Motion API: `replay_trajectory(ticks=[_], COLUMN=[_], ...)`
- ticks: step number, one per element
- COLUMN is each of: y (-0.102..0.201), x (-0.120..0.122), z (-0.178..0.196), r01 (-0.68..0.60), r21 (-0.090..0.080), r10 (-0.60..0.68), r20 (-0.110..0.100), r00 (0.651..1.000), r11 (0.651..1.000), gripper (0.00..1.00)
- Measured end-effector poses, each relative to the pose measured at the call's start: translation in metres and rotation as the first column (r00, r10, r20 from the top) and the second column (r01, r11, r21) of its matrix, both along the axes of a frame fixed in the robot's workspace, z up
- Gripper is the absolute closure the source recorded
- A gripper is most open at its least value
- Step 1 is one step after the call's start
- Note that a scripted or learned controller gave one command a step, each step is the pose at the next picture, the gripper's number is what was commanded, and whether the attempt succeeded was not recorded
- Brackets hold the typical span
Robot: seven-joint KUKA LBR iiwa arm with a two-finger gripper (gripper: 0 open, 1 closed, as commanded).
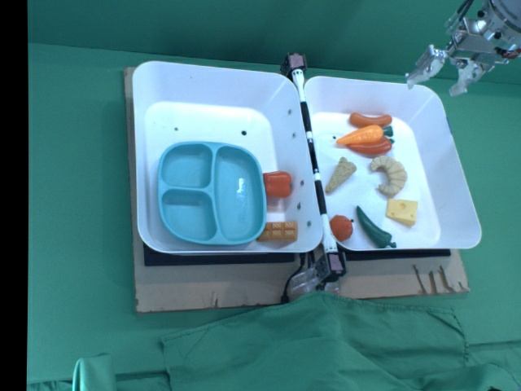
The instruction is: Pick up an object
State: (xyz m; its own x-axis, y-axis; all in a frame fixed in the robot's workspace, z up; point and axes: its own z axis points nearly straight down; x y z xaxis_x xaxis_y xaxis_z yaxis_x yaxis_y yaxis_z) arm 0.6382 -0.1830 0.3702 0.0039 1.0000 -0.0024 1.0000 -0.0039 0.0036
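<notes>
The hand (440,71) hangs above the far right corner of the right bin (461,192), its two fingers spread apart with nothing between them. Taking the right bin as the landmark, everything it might pick lies on that bin's floor, below and to the left of the hand. An orange carrot (363,136) lies near the bin's far end, with a reddish sausage (365,120) just beyond it and a second one (370,148) tucked against its near side. Toward the middle of the bin a tan cone (340,174) lies on the side nearest the divider (313,169), and a pale croissant (390,174) lies to its right. Nearer the bin's front edge sit a yellow cheese wedge (401,211), a dark green pepper (374,228) and a small red tomato (341,227), the tomato closest to the divider. Left of the right bin, across the divider, the left bin (155,88) holds a blue sectioned plate (210,192), a red piece (277,184) touching the plate's right rim, and a brown waffle block (278,232) at its front corner. Both bins rest on the green desk (77,177).
</notes>
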Motion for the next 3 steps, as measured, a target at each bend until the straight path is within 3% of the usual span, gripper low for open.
replay_trajectory(ticks=[1, 2, 3], y=[-0.005, -0.002, -0.003], x=[-0.029, -0.003, -0.005], z=[0.107, 0.215, 0.223], r01=[0.0, -0.003, 0.003], r21=[-0.004, -0.006, -0.006], r10=[0.0, 0.003, -0.003], r20=[0.012, 0.016, 0.01], r00=[1.0, 1.0, 1.0], r11=[1.0, 1.0, 1.0], gripper=[0.0, 0.0, 1.0])
